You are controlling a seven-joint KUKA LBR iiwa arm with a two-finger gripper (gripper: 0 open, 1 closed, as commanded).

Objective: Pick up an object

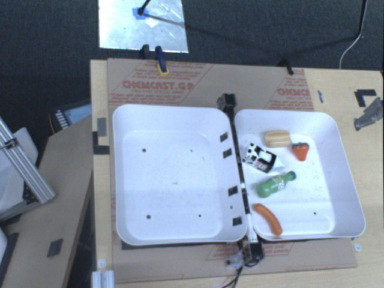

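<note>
I see two white bins side by side on the bench. The left bin (171, 179) has only small dark dots on its floor. The right bin (336, 179) holds five things in its left half: a tan roll (277, 138) near the top, a red-orange toy (301, 151) just right of it, a black-and-white piece (259, 158) below the roll, a green bottle (275, 183) lying on its side under that, and an orange sausage (267, 219) near the bottom edge.

The cardboard (159, 84) under the bins reads "CHEMCAST GP" in red at upper left; the same print at upper right is partly covered and hard to read. The bottle's label is too small for me to read.

At the right edge of the frame, a grey piece of the gripper (367, 115) pokes in above the right bin, well apart from everything; it is cut off, so I cannot tell its state.
</note>
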